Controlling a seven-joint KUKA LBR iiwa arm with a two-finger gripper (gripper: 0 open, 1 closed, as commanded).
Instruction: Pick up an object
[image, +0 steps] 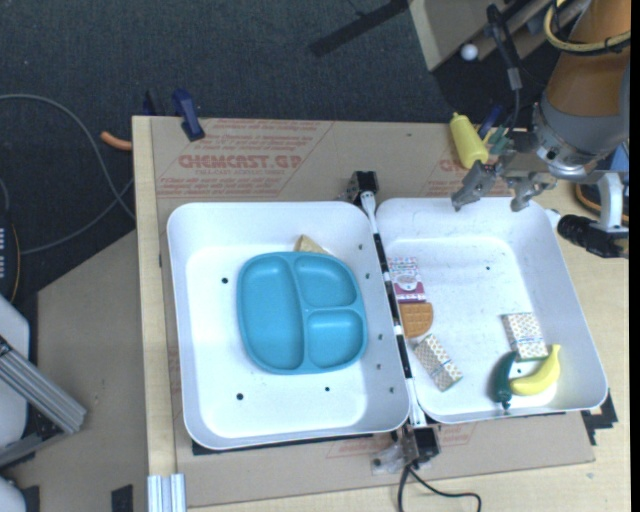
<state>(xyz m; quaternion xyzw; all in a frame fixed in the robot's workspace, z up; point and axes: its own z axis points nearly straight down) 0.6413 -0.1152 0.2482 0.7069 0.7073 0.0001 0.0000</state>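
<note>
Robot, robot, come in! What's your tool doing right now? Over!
Tool open, holding nothing, above the right bin's back edge. Banana and small packets lie in that bin, untouched. Nothing in the way.

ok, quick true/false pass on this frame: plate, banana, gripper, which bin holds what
1. The blue divided plate lies in the left bin. True.
2. The banana sits on the plate. False: it lies in the right bin, near corner.
3. The gripper is open, holding nothing. True.
4. The gripper hangs over the left bin. False: it is at the right bin's far edge.
5. The small packets lie in the right bin. True.
</note>
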